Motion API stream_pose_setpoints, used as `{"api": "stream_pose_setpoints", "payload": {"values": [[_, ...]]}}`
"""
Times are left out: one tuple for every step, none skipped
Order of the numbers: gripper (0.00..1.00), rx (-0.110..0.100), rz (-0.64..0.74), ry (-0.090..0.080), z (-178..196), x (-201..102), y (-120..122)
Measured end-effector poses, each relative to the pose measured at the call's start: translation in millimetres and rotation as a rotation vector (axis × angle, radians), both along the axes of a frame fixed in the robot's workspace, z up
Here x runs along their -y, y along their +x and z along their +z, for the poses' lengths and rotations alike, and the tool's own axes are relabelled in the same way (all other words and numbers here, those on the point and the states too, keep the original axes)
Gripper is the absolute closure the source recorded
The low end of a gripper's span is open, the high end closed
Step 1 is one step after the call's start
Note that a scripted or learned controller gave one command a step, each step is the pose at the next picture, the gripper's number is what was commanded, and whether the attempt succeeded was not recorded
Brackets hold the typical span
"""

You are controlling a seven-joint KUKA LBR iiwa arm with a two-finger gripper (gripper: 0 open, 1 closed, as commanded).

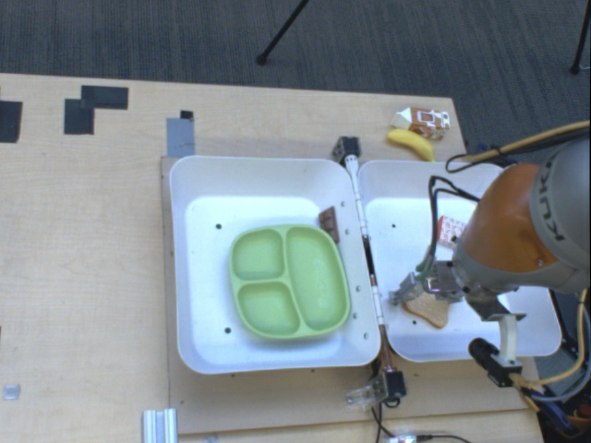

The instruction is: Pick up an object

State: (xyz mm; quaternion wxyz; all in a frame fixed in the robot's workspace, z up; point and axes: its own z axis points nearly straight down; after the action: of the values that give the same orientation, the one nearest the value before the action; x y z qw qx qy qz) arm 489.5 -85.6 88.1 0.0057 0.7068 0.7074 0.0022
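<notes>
My gripper [409,293] is low over the left part of the right bin [397,340], hanging from the grey arm with the orange band [503,224]. A tan, toast-like slice [428,313] lies on the bin floor just below and right of the gripper tip, touching or nearly touching it. A red and white packet [450,231] lies further back in the same bin, partly hidden by the arm. The left bin [199,247] holds a green divided plate [290,282] and a small brown piece [328,220] by its right wall.
A banana [410,143] and a small printed packet [424,118] lie on the bench behind the right bin. A black clamp [347,147] sits at the back of the bins' shared rim. Cables and a connector [383,389] lie at the front edge.
</notes>
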Motion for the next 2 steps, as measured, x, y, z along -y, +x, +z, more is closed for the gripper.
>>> {"api": "stream_pose_setpoints", "payload": {"values": [[1.0,0.007,0.003,0.003,12.0,-2.2,3.0],[0.0,0.006,0.003,0.003,11.3,-2.1,2.6]]}}
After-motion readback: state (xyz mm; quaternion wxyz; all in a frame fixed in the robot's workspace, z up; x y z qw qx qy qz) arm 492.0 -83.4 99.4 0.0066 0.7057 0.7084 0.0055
